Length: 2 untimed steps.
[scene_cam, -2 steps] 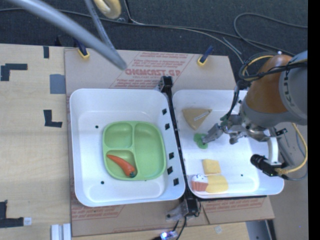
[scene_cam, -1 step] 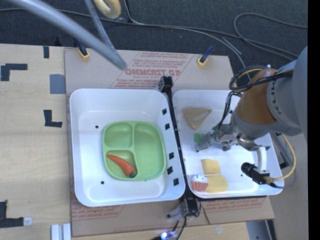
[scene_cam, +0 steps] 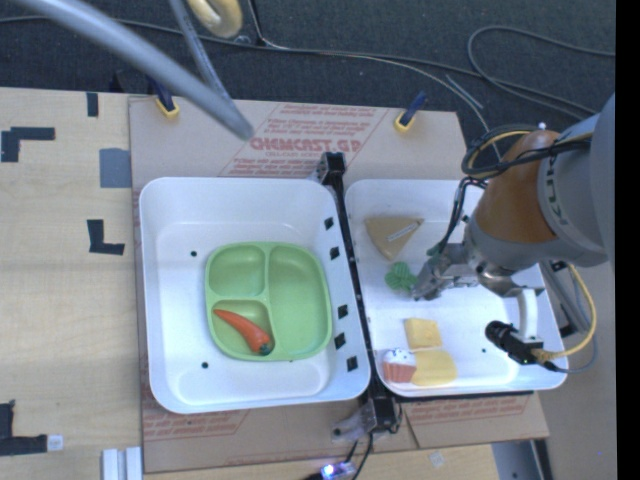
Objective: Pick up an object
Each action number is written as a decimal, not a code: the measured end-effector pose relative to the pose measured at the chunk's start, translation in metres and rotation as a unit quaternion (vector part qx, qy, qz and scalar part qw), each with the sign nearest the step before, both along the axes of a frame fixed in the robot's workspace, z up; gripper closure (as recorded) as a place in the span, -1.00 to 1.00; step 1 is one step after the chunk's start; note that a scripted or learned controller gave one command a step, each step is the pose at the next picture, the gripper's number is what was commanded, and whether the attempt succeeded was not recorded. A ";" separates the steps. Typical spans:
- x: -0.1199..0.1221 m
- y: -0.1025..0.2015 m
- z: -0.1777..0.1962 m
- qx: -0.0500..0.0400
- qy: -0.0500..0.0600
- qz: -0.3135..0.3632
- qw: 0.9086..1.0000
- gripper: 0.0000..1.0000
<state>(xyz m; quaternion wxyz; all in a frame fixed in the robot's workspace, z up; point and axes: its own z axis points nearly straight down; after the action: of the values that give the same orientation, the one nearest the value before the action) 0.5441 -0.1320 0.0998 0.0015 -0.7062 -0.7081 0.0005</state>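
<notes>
- Your cardboard sheet (scene_cam: 300, 138) under both bins reads "CHEMCAST GP" in red, up-left of the tool (scene_cam: 428, 280).
- Left of the tool, the green tray (scene_cam: 290, 288) holds a carrot (scene_cam: 243, 329).
- The green broccoli piece (scene_cam: 401, 277) sits just beside the tool's tip; whether the tool grips it, you cannot tell.

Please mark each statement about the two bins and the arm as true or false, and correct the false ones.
1. The green tray sits in the left bin. True.
2. The carrot lies in the right bin. False: it lies on the green tray, in a near compartment.
3. The gripper is over the right bin, next to the green broccoli piece. True.
4. The cupcake stands at the far edge of the right bin. False: it stands at the near edge, beside a yellow piece.
</notes>
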 end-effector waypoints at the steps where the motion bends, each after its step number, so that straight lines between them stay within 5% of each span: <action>1: -0.006 -0.007 0.053 -0.001 -0.003 -0.001 1.000 1.00; 2: -0.012 -0.015 0.108 -0.001 -0.003 -0.001 1.000 1.00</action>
<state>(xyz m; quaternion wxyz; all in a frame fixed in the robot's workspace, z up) 0.5325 -0.1473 0.2073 -0.0016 -0.7070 -0.7072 -0.0010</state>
